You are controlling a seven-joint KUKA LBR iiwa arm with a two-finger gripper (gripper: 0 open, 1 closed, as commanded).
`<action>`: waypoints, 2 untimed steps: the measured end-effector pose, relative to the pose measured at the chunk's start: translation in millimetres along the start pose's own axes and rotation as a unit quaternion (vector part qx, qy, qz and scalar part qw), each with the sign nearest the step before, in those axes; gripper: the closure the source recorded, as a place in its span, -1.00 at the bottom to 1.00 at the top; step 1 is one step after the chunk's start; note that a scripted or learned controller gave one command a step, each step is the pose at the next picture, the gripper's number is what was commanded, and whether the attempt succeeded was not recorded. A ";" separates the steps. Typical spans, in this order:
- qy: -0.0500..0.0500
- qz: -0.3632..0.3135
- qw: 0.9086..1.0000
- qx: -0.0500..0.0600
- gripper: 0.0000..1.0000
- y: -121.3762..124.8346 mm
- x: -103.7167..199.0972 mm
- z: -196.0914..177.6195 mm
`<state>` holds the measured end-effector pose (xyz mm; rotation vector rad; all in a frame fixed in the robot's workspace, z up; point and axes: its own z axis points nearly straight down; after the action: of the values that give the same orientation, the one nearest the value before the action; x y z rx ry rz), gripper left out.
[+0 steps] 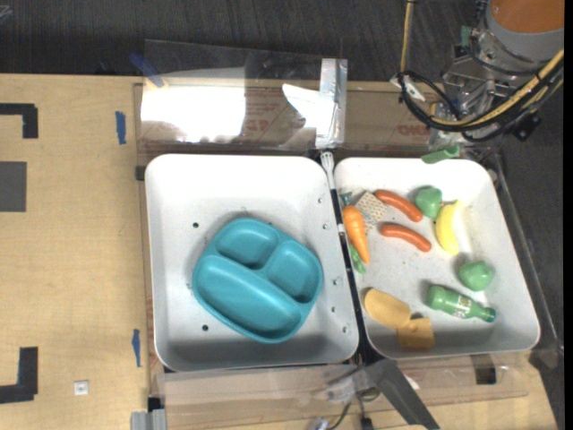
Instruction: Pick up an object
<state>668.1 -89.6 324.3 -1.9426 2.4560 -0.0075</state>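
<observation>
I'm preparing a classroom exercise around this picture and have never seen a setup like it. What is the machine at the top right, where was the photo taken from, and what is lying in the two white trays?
The photo comes from one fixed camera above a bench, looking down at a slant. At the top right is a robot arm, grey with an orange band, trailing cables; it hangs above the far corner of the right bin. Its gripping end is hard to make out here, so I cannot say whether it holds anything.

The left bin holds a teal divided plate. The right bin holds toy food: a carrot, two sausages, a banana, a green bottle, green round pieces and tan bread-like pieces. All of these lie in the bin.
</observation>
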 end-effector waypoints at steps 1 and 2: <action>-0.001 -0.019 1.000 -0.006 1.00 7.7 -24.1 66.7; 0.000 0.023 1.000 0.004 1.00 -1.4 1.5 -49.3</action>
<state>668.5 -91.5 373.7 -1.8815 2.4968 -0.0174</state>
